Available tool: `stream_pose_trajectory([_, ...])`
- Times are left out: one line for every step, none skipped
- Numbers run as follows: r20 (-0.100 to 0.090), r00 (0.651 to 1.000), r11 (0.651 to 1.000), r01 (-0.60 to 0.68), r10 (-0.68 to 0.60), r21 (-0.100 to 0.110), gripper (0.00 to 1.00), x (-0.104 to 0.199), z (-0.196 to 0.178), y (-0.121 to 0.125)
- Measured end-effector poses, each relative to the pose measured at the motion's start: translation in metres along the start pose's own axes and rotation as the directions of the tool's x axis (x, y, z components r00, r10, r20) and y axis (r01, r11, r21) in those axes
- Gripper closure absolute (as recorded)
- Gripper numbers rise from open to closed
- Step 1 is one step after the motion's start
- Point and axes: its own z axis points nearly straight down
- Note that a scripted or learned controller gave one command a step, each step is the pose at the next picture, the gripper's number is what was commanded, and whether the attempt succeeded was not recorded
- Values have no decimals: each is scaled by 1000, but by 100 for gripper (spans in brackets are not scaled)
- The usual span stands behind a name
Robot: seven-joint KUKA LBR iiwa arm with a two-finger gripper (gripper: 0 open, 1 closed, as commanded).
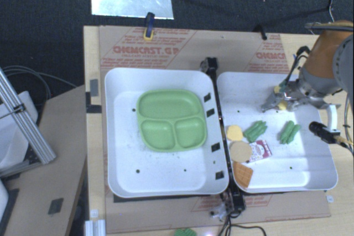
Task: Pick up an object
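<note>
My gripper is low over the back part of the right bin, reaching in from the right. A small yellowish spot sits at its tip, and I cannot tell what it is. In front of the gripper lie two green pieces, one nearer the middle and one further right. A yellow piece, a tan round piece, an orange waffle-like piece and a pink and white packet lie near the bin's left wall.
The left bin holds a green divided plate. A black divider with clips runs between the bins. The arm's grey body and orange band rise at the right edge.
</note>
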Motion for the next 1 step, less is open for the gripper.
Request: stream_pose_trajectory([2,1000,1000,0,0,-9,0,-1,-61,16])
